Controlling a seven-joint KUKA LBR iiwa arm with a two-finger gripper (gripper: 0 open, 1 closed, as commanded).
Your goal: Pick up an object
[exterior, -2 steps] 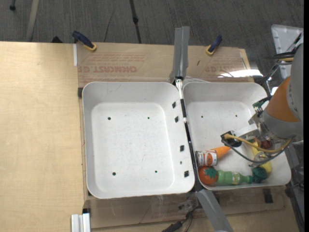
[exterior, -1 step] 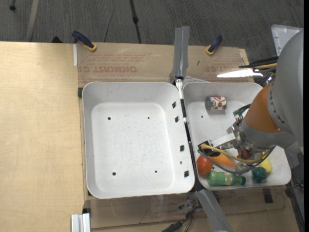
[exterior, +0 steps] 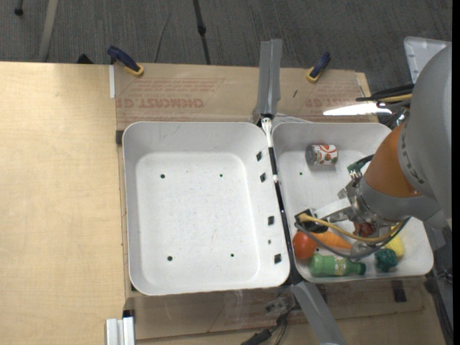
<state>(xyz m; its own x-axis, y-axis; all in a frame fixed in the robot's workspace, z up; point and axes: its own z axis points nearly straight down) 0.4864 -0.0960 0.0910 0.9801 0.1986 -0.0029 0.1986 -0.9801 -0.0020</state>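
The right bin [exterior: 287, 164] holds several small objects. A small silver and red can [exterior: 321, 154] lies near its far side. Along the near edge sit a red tomato-like ball [exterior: 302, 246], an orange carrot-shaped piece [exterior: 333, 241], a green bottle [exterior: 336, 266] on its side, a yellow piece [exterior: 394, 249] and a teal piece [exterior: 386, 261]. My gripper [exterior: 361, 227] hangs low over the near right part of this bin, just right of the carrot piece and above the cluster. The wrist and its cables hide what is under it.
The left bin [exterior: 133, 192] lies beside the right one, with a row of black clips along the shared wall [exterior: 273, 192]. Two clamps [exterior: 126, 61] hold the cardboard at the back. The arm's grey body [exterior: 431, 142] covers the right bin's right side.
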